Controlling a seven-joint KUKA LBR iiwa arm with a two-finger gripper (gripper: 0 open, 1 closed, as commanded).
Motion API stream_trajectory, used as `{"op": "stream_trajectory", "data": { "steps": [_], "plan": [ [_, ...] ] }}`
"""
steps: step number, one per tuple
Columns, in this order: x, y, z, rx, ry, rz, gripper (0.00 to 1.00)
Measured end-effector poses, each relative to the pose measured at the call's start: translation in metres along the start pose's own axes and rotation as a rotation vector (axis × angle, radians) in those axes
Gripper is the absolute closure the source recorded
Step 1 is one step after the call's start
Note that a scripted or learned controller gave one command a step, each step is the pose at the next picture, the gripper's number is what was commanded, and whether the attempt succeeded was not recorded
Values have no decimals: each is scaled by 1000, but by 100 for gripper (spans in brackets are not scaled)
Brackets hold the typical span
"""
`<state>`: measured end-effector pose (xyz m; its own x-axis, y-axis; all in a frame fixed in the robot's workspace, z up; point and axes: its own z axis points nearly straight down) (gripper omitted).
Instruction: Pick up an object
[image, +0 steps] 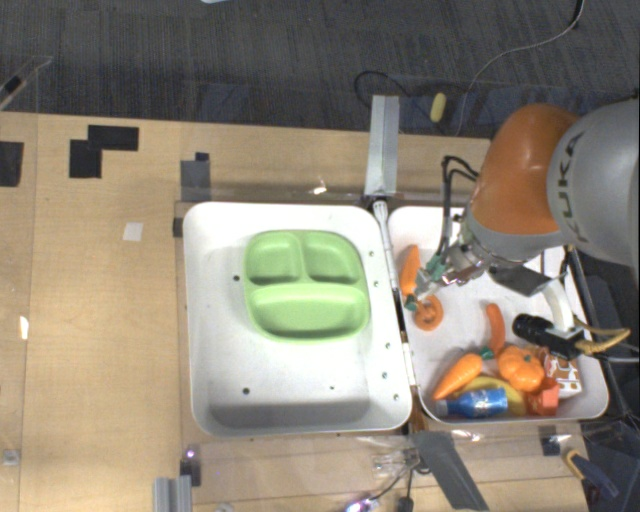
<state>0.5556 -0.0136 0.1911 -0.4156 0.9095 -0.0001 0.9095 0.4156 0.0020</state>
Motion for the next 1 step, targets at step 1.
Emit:
{"op": "stream_trajectory", "data": {
  "steps": [1],
  "plan": [
    [-19, 64, -19, 1, 0, 96, 100]
  ]
}}
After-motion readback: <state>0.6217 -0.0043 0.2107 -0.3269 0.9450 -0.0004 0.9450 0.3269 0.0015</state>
